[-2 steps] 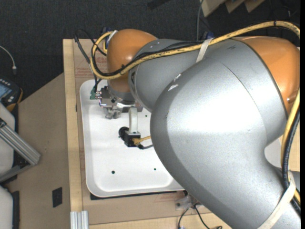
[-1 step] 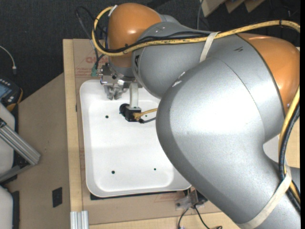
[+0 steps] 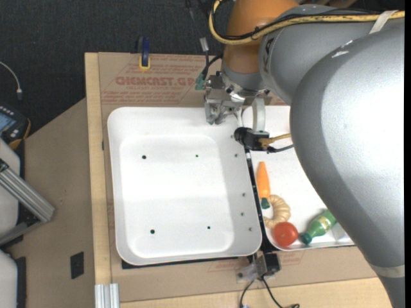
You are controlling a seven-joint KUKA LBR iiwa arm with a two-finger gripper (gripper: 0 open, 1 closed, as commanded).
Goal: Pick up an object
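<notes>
My gripper point(image 3: 218, 115) hangs over the far right corner of the left bin point(image 3: 173, 191), its metal fingers pointing down with nothing seen between them. In the right bin point(image 3: 282, 172), close to the divider, lie an orange carrot point(image 3: 262, 179), a beige ring-shaped pastry point(image 3: 279, 208), a red tomato point(image 3: 286, 233) and a green bottle point(image 3: 318, 226). The gripper is well back and left of all these objects. The grey arm hides most of the right bin.
The left bin's floor shows only small dark dots. A brown cardboard sheet point(image 3: 160, 76) lies under both bins, with a blue clamp point(image 3: 145, 51) at its far edge. The arm's large body point(image 3: 347, 108) covers the right side.
</notes>
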